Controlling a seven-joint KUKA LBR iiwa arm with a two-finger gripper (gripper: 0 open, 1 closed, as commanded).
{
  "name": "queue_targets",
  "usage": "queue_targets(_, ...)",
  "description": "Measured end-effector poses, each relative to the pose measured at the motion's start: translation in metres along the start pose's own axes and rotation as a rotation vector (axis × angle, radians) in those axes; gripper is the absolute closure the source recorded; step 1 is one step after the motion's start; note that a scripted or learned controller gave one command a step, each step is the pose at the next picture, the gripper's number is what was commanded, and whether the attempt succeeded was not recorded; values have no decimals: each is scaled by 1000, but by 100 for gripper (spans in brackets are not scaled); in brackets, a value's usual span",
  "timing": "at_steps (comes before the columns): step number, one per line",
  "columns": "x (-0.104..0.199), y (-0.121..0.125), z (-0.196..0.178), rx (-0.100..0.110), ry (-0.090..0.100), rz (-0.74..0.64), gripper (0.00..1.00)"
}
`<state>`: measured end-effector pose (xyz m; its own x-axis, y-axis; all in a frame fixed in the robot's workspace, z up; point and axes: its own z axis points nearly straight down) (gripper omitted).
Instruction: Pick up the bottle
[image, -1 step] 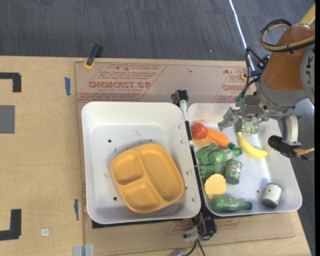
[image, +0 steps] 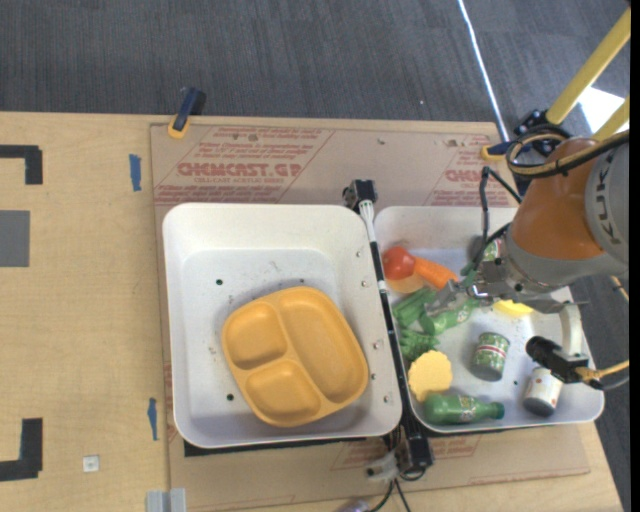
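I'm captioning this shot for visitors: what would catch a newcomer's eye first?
The yellow divided plate lying in the left bin stands out most. Next, the arm's orange band over the right bin, whose clutter includes a green bottle lying near its front edge and a red tomato.

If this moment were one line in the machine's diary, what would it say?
task: pick up bottle | bottle: lying at right bin's near edge, untouched | pincer: over green leafy toys, away from bottle | left bin: yellow tray

Green bottle (image: 459, 408) with a red-and-white label, lying on its side, neck pointing right, resting near the front edge of the right bin (image: 590, 405), sitting just below a yellow piece (image: 431, 375)
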<state>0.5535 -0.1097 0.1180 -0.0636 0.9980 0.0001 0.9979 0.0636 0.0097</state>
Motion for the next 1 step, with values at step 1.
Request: queue_targets(1, 18, -3, 28, -8, -2, 15, 0)
